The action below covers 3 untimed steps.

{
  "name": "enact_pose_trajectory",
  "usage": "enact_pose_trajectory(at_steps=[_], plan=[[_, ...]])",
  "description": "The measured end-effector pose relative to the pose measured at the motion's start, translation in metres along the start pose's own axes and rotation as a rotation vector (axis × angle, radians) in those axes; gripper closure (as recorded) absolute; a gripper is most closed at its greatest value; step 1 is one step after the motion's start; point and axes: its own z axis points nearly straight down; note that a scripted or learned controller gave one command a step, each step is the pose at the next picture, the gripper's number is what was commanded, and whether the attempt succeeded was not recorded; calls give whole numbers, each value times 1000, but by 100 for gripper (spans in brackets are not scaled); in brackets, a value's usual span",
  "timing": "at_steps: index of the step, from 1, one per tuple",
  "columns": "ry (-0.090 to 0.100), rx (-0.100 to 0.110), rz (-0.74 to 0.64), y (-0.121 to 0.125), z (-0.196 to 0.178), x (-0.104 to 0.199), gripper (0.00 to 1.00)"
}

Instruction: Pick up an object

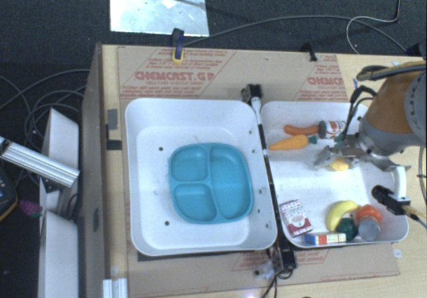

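Two white bins sit side by side on the tabletop (pixel 220 67); the left bin (pixel 150 157) carries one blue divided plate (pixel 210 182), the right bin (pixel 303 183) the loose things to choose from. I count one carrot (pixel 289 144) and one sausage (pixel 299 129) at its 11 o'clock, one small yellow piece (pixel 339 165) near 2 o'clock, and a cluster at 5 o'clock: one banana (pixel 341 211), one orange ball (pixel 366 213), one green piece (pixel 347 227), one grey can (pixel 369 229), one red carton (pixel 294 215) and one flat box (pixel 325 239). The hand (pixel 333 158) hangs low at 2 o'clock, right at the yellow piece, likely its target because it lies apart from the rest; whether the hand is released or clenched I cannot tell.
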Motion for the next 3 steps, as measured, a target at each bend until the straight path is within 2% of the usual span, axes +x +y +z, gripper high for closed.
enact_pose_trajectory(at_steps=[1,2,3], plan=[[0,-3,-2,1,-11,0,100],[0,-1,0,-14,-48,-10,100],[0,-2,-2,14,-71,-10,100]])
